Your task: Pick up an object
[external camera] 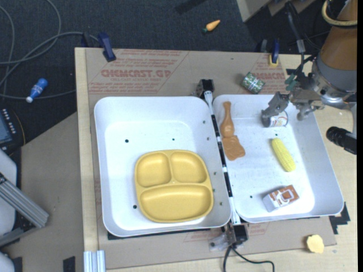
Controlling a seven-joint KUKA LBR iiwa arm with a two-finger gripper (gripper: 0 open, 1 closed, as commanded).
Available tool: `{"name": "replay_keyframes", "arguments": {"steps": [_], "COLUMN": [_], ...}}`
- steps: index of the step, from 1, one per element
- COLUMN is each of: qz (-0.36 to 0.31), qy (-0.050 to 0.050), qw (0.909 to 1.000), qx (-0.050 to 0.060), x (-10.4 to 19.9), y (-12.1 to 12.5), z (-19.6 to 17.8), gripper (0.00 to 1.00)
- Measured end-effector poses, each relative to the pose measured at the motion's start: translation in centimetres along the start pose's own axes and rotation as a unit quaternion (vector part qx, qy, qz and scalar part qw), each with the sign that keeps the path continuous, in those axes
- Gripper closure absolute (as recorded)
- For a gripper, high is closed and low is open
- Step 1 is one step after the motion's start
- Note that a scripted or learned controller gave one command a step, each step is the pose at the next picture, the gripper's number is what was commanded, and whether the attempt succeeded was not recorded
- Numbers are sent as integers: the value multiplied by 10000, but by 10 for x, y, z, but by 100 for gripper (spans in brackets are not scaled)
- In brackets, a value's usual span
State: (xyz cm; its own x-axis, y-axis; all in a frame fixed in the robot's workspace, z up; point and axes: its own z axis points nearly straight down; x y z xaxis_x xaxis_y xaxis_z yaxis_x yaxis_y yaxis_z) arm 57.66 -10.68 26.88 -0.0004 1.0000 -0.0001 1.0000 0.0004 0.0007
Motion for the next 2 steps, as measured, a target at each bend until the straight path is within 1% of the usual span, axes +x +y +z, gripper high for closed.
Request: {"name": "replay_keyframes", "arguments": {"steps": [1, 2], "qz": [35, 7], "qy": [0, -6], "qw": [10000, 10000], "qx": [49, -11], "x": [-78, -74], "y": [-15, -10], "z": [193, 174], "gripper": [0, 100]}}
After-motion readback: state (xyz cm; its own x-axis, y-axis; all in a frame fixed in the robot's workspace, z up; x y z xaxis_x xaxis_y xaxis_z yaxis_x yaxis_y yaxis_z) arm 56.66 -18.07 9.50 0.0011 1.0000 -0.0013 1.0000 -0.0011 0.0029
